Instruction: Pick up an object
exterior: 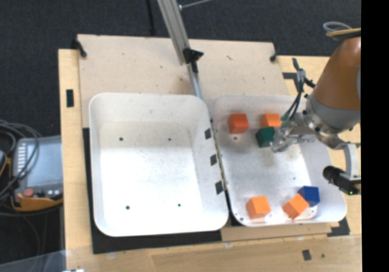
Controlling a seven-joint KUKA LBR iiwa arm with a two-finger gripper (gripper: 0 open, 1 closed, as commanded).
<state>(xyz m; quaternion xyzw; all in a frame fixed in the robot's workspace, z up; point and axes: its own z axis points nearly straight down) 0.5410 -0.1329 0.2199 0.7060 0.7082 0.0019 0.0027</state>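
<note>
The right bin (267,170) holds several blocks. An orange block (238,123) lies at its back, a second orange block (271,120) sits to its right, and a dark green block (264,138) lies just in front of that one. At the bin's front are an orange block (258,206), another orange block (296,206) and a blue block (309,194). My gripper (281,141) hangs low over the bin, right beside the green block's right side, with the arm's orange band (340,79) above it.
The left bin (152,164) stands beside the right one. A slanted metal bar (173,19) runs from the top of the view down to the gap between the bins. A grey device with cables (33,170) sits off the bench's left edge.
</note>
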